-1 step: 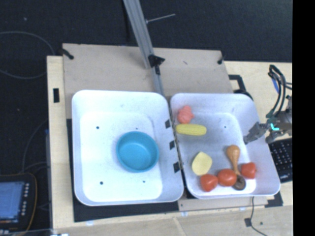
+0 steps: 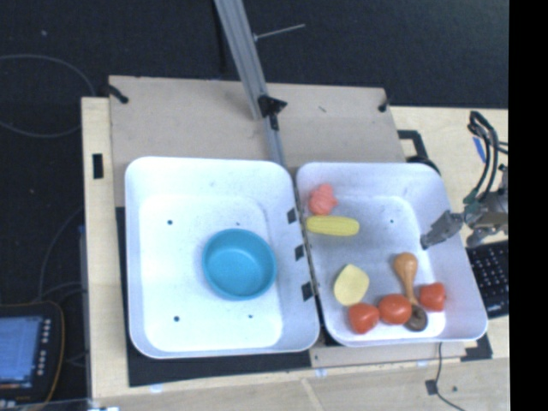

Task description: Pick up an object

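Observation:
The right bin (image 2: 377, 182) holds several toy foods. A pink piece (image 2: 323, 199) lies at its far left, with a yellow corn cob (image 2: 332, 226) just in front of it. A pale yellow lump (image 2: 350, 283) sits near the middle. An orange drumstick (image 2: 406, 272) lies to its right, above a dark brown piece (image 2: 417, 319). Three red pieces (image 2: 395, 308) line the front edge. My gripper (image 2: 443, 228) hangs over the bin's right rim, apart from all the foods, with nothing seen in it.
The left bin (image 2: 154, 187) holds a blue bowl (image 2: 239, 263) near its centre. A grey metal pole (image 2: 244, 50) slants down to the gap between the bins. Cables (image 2: 486, 144) and a keyboard (image 2: 495, 276) sit at the right edge.

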Robot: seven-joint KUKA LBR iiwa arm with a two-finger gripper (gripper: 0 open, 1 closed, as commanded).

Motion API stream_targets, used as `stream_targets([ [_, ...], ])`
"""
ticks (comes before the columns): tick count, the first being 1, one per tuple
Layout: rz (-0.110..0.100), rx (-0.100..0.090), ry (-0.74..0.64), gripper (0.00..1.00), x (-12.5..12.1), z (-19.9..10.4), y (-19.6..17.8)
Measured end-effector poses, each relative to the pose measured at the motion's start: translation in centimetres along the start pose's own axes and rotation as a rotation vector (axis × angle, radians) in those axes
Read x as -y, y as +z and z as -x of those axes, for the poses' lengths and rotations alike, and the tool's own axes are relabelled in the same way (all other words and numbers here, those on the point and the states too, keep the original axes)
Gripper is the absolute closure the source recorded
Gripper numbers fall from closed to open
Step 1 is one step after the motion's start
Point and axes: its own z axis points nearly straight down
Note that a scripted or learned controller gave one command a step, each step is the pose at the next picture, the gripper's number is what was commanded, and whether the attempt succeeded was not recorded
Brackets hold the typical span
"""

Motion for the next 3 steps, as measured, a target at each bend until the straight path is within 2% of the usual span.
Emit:
stream_targets([
  [1, -0.007, 0.001, 0.005, 0.0, -0.7, 0.8, 5.7],
  [3, -0.006, 0.001, 0.009, 0.0, -2.0, 1.4, 15.7],
])
